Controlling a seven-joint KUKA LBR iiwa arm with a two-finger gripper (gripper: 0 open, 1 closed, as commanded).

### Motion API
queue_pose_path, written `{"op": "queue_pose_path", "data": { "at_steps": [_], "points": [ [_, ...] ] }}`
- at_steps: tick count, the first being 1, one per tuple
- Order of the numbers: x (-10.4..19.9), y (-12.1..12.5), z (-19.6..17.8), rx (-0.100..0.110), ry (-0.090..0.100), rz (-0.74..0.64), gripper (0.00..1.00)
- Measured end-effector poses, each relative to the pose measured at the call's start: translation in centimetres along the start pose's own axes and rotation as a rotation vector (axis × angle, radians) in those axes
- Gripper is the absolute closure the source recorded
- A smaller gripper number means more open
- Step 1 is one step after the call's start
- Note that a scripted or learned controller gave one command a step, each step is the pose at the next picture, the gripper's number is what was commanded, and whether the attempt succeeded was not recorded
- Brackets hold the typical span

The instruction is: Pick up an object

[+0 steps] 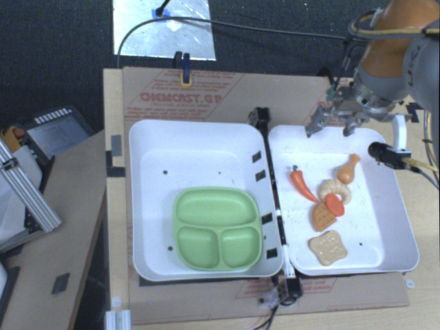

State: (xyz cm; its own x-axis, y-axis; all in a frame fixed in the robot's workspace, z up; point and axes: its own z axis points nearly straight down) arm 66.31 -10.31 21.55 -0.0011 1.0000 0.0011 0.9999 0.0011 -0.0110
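- Gripper (331, 128): hanging over the far edge of the right bin (395, 215), at about 12 o'clock of that bin; the jaws are standing spread, two dark tips apart, pinching nothing.
- Arm (399, 40): reaching in from 3 o'clock, its orange band showing near the upper right corner.
- Carrot (302, 184): lying in the right bin, at roughly 6 o'clock from the jaws and near them; its long axis is running from 11 o'clock, the green-topped end, to 5 o'clock.
- Drumstick (348, 168): lying at about 5 o'clock from the jaws, long axis running from 1 to 7 o'clock.
- Cluster below: a pale ring-shaped piece (337, 191), a red piece (334, 205) and a brown cracker (322, 216) are touching or overlapping; which is resting on which is hard to make out.
- Toast slice (328, 247): lying apart, toward the near edge at 6 o'clock.
- Left bin (151, 157): holding a green divided plate (217, 228).
- Judgement: the carrot is looking like the nearest candidate; the jaws would be needing to travel toward 6 o'clock and close across its slant.
- Hidden: the wrist is partly masking the bin's far rim.
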Motion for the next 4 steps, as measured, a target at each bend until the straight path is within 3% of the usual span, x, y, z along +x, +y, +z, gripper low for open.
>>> {"op": "queue_pose_path", "data": {
  "at_steps": [1,3,4],
  "points": [
    [0.0,0.3,-0.8,-0.013,-0.001,-0.002,0.00],
    [0.2,-1.2,10.3,-0.007,-0.001,0.000,0.00],
    [0.3,-1.1,13.2,-0.010,-0.001,-0.001,0.00]
  ]
}}
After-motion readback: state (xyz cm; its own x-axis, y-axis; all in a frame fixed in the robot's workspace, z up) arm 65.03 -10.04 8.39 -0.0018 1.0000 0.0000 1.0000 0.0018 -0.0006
